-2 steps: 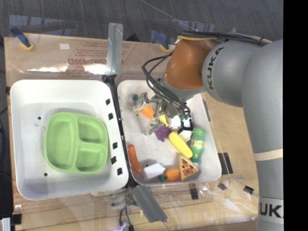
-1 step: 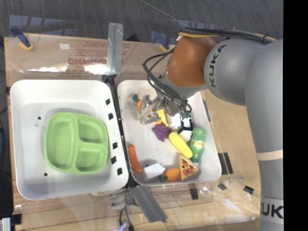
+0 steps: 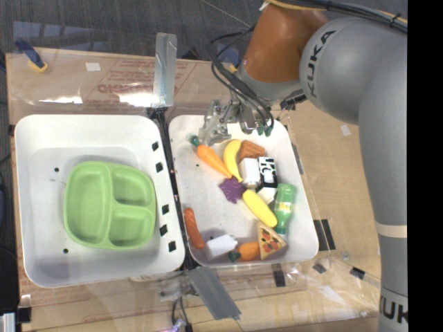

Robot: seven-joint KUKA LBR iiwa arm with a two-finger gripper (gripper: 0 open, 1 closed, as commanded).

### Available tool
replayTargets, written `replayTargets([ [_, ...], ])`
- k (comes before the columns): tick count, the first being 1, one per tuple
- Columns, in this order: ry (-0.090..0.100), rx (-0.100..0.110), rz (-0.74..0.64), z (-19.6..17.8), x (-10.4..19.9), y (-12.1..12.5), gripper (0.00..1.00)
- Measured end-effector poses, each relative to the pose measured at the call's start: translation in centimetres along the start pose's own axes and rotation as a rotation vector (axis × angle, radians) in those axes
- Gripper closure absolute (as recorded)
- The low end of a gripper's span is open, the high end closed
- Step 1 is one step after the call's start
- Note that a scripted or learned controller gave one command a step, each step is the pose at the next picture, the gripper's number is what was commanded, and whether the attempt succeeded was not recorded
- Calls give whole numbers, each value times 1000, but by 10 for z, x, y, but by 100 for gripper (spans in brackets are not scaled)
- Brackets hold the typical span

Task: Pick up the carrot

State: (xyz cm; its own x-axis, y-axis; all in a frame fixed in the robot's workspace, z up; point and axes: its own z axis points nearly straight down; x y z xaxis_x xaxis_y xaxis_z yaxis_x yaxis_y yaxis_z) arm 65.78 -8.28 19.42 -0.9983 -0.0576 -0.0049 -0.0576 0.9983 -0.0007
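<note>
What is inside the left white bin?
The left bin holds a green divided plate with three compartments, nothing visible in them. The bin floor under the plate is covered.

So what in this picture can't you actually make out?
- The gripper: a small metal tangle in the camera view, so its fingers are too small to read.
- The carrot: whether the gripper touches its green top is too fine to tell.
- The orange piece at the right bin's near wall: partly covered by a white block, so what it is stays unclear.
- The arm: cut off by the frame's top.
</note>
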Motion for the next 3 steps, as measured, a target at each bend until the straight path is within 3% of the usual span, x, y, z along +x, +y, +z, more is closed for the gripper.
replayTargets([
  [1, -6, 3, 4, -129, 2, -45, 100],
  [2, 0, 2, -338, -143, 7, -122, 100],
  [3, -1, 2, -637, -242, 22, -125, 100],
])
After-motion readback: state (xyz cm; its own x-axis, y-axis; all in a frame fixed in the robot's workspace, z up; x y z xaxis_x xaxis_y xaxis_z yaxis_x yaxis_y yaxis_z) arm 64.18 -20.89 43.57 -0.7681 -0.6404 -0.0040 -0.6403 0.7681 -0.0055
